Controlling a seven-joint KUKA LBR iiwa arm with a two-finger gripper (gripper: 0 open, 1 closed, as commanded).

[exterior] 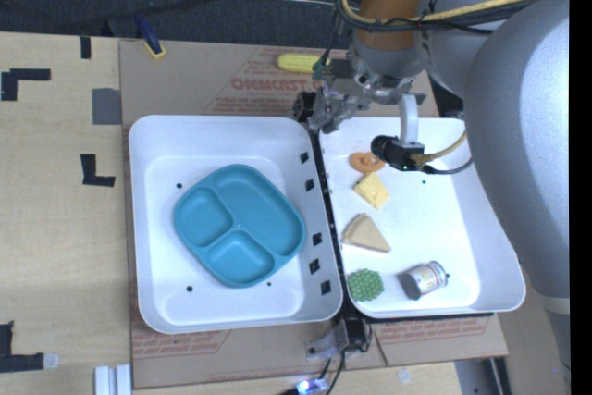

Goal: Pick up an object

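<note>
The right bin (462,227) holds a small orange piece (367,162), a yellow block (373,191), a tan wedge (367,234), a green bumpy ball (365,284) and a small metal can (424,278) lying on its side. My gripper (326,111) hangs at the far left corner of that bin, over the divider between the two bins. It is up and to the left of the orange piece, apart from it. I see nothing held in it.
A blue divided plate (239,223) lies in the left bin (148,199). A yellow object (298,63) rests on the cardboard behind the bins. The arm's grey bulk covers the right side of the view.
</note>
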